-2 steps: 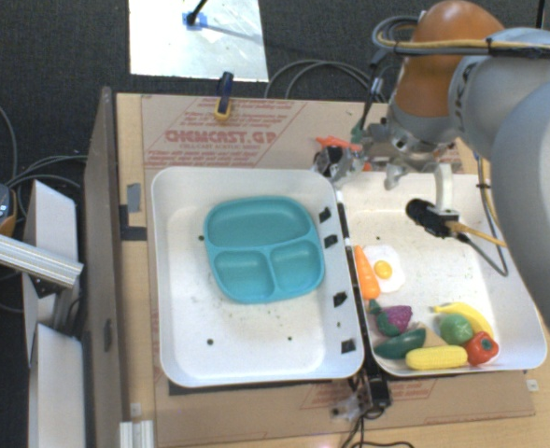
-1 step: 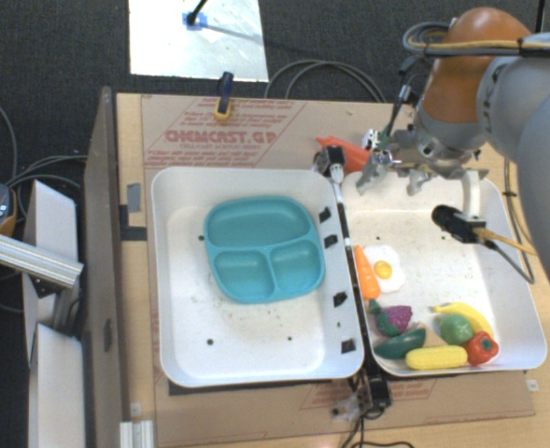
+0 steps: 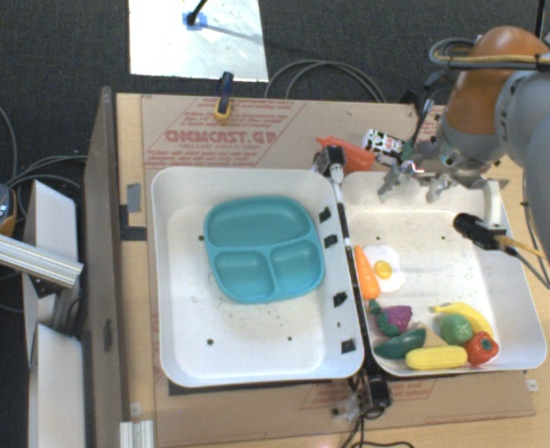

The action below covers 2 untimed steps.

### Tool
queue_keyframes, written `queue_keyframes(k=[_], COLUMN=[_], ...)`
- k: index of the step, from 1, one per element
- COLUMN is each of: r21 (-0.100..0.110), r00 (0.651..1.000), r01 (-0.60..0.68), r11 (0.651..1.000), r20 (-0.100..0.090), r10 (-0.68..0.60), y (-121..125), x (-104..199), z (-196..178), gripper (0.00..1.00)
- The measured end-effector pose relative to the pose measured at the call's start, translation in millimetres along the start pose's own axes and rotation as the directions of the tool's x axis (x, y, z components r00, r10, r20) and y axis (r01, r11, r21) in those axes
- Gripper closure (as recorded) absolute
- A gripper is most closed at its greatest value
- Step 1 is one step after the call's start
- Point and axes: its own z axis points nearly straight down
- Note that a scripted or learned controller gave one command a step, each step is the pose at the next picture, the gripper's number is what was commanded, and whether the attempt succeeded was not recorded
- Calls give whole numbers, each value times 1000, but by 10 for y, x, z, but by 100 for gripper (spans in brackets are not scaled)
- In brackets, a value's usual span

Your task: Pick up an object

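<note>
Item: grey two-finger gripper (image 3: 415, 183), fingers apart, nothing between them, at right white bin's (image 3: 527, 317) far edge. Toy foods — orange plastic carrot (image 3: 366, 271), fried egg (image 3: 384, 269), yellow corn cob (image 3: 434, 357) — cluster near. Risk: crowding invites a slipped grasp.

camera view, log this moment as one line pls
arm: above right bin far edge | gripper: holds nothing seen | toy food: near corner, fried egg apart | teal tray: left bin
</note>
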Motion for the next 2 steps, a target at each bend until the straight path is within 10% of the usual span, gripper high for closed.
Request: queue_keyframes(k=[2], r21=[-1], r00=[1000], r01=[11], r11=[1000], r20=[-3], r10=[-11], y=[0], x=[1256], z=[-382], gripper=[0])
